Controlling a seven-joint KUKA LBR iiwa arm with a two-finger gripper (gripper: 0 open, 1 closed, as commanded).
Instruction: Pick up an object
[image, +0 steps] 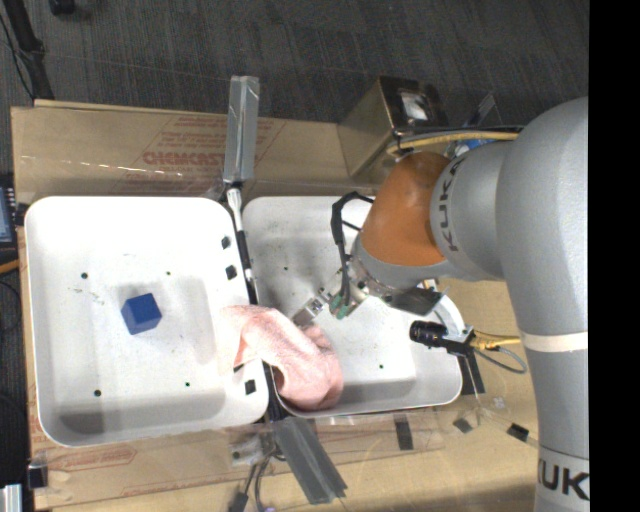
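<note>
The gripper (325, 305) sits low in the right bin (300, 225), near the frame's centre, its tip just beside the upper right edge of the pink cloth (290, 355). Whether it is parted or closed cannot be judged at this angle, and nothing can be confirmed in its grasp.

The cloth, the likeliest target, lies crumpled at the lower middle of the frame, draped over the wall between the bins so that part rests in the left bin (60, 300). A small blue cube (141, 312) rests flat on the left bin's floor, well apart from the arm (470, 215).

Risks, as judged: the cloth is soft, limp and folded, so a pinch at its edge may catch one thin layer and slip free on lifting. Its drape over the divider could drag or snag against the rim. The bins appear smooth, hard white plastic, offering little friction to hold the cloth still. The cube is rigid and square-edged.
</note>
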